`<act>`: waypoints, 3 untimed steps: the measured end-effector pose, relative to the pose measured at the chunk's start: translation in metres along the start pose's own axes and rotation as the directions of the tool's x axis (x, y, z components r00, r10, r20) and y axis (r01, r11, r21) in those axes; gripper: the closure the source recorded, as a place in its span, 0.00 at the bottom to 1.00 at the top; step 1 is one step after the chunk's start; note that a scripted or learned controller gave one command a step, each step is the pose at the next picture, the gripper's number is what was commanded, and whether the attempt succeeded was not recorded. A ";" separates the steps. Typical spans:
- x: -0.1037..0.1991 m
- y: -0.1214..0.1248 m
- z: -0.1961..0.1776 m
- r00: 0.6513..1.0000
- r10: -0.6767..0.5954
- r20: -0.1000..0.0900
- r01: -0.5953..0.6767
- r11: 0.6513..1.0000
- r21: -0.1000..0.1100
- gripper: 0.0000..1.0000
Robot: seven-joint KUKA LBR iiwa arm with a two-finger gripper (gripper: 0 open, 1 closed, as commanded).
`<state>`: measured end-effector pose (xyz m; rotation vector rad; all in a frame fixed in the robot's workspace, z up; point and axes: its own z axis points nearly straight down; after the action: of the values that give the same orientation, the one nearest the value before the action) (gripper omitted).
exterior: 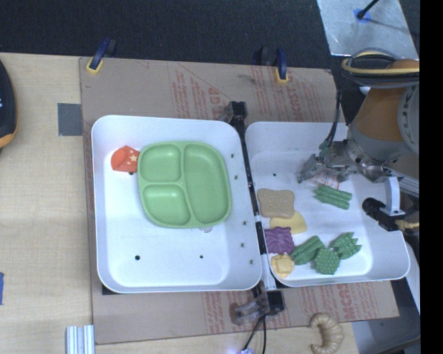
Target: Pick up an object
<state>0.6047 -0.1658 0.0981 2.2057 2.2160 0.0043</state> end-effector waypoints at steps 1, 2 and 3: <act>-0.043 -0.017 0.005 1.000 0.004 -0.007 -0.004 1.000 0.014 0.00; -0.028 -0.031 0.006 1.000 0.002 -0.009 -0.001 1.000 0.019 0.00; -0.029 -0.031 -0.005 1.000 0.000 -0.008 0.000 1.000 0.018 1.00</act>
<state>0.5743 -0.1951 0.1026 2.2193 2.2290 -0.0065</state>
